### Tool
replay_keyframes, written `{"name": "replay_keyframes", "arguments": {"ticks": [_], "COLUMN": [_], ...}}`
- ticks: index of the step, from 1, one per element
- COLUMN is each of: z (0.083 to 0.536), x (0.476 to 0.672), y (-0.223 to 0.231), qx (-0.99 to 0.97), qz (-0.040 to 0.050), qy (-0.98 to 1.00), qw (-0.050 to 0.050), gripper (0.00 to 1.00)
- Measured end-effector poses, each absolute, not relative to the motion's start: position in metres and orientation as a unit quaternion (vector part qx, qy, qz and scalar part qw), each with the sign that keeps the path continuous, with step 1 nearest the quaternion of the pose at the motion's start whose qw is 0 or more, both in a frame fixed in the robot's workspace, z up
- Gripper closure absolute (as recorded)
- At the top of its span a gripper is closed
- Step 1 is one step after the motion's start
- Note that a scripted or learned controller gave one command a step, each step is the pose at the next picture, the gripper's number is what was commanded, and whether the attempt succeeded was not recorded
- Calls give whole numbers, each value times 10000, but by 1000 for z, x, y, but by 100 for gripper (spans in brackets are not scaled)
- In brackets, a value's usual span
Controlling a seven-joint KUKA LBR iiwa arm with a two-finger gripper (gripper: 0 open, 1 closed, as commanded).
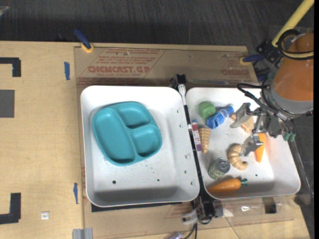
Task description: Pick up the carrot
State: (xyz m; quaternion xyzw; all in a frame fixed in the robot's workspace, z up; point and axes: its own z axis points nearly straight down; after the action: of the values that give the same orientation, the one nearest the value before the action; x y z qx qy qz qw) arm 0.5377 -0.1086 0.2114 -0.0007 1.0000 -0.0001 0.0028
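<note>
The carrot [227, 184], orange with a green stem end, lies on its side near the front edge of the right bin [284, 176]. My gripper [248, 129] hangs over the middle right of that bin, well behind the carrot and apart from it. Its fingers [242, 113] stand spread, so it is open. A small tan piece [247, 125] lies in the gap; I cannot tell if it is touched. A short orange wedge [259, 151] sits right beside the nearer finger.
The right bin also holds a green ball [206, 108], a blue bottle [219, 116], a tin can [218, 167], a tan ridged pastry [238, 156] and a cone [205, 144]. A teal divided plate [127, 131] lies in the left bin [94, 183].
</note>
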Motion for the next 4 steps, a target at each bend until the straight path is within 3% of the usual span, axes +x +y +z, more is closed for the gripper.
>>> {"name": "replay_keyframes", "arguments": {"ticks": [1, 2, 3, 4], "z": [146, 97, 89, 103], "x": [558, 558, 519, 524], "y": [-170, -187, -220, -220], "qx": [387, 643, 769, 758], "qz": [2, -5, -8, -26], "qy": [9993, 9979, 9970, 9970], "qw": [-2, 56, 57, 124], "gripper": [0, 0, 0, 100]}}
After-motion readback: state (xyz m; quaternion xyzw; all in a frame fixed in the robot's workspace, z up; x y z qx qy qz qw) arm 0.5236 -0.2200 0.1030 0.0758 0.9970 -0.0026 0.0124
